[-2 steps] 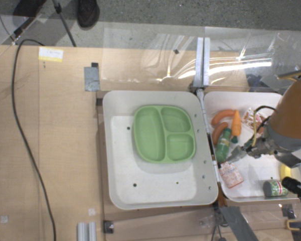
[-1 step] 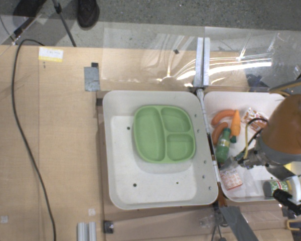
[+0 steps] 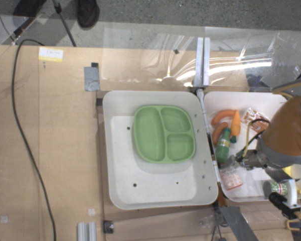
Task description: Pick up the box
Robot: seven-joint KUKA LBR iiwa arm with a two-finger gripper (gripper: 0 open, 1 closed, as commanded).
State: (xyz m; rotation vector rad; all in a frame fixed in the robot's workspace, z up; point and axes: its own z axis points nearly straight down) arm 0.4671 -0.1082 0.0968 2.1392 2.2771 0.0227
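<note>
Pale wooden bench top (image 3: 45, 149) under grey speckled floor (image 3: 190, 4) along the upper edge. Black cable (image 3: 21, 119) trailing across the wood at left, yellow label (image 3: 50, 54) near its start. Clear plastic sheet (image 3: 231, 54) glaring with reflected light behind the bins.

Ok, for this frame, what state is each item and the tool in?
green tray: upright, compartments bare, in the left bin.
green bottle: lying down, right bin.
sausages: lying beside the carrot.
small box: flat on the bin floor, not held.
tool: low over the right bin, beside the box.
</note>
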